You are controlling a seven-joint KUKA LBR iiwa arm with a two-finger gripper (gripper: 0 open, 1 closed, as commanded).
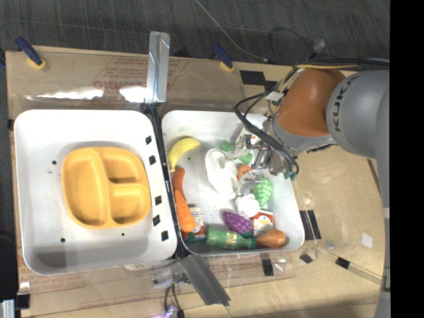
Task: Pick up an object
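Observation:
My gripper (pixel 250 166) reaches down into the right bin (pixel 199 121) from the right, its fingers among the toys near the bin's right side. Around it lie a small orange piece (pixel 244 172), a light green bumpy fruit (pixel 264 191) and a white object (pixel 217 167). A yellow banana (pixel 181 150) lies at the bin's upper left. Along the left wall sits an orange carrot (pixel 182 207). At the front are a green bottle (pixel 228 238), purple grapes (pixel 236 221) and a brown sausage-like toy (pixel 271 238).
The left bin (pixel 40 128) holds a yellow divided tray (pixel 106 184). A metal divider post (pixel 158 65) stands between the bins at the back. Cables run over the arm's wrist (pixel 311 105). The bench's cardboard surface (pixel 338 204) lies to the right.

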